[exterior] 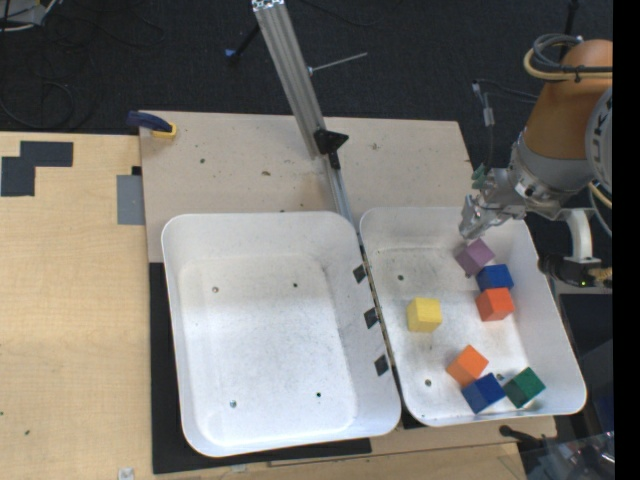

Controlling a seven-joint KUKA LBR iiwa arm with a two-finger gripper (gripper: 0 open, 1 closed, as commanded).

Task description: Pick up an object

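Observation:
The right bin (pixel 400 230) holds several small blocks. A purple block (pixel 475 256) lies near its far right side, with a blue block (pixel 495 276) and a red-orange block (pixel 494 303) just in front of it. A yellow block (pixel 424 314) sits near the bin's middle. At the front right are an orange block (pixel 466 364), a blue block (pixel 484 392) and a green block (pixel 524 385). My gripper (pixel 473 225) hangs just above and behind the purple block, with no block seen between its fingertips.
The left bin (pixel 260 328) lies beside the right one, with black clips (pixel 371 316) along the shared rim. A slanted aluminium bar (pixel 295 73) rises behind the bins. The arm (pixel 565 118) comes in over the right bin's far right corner.

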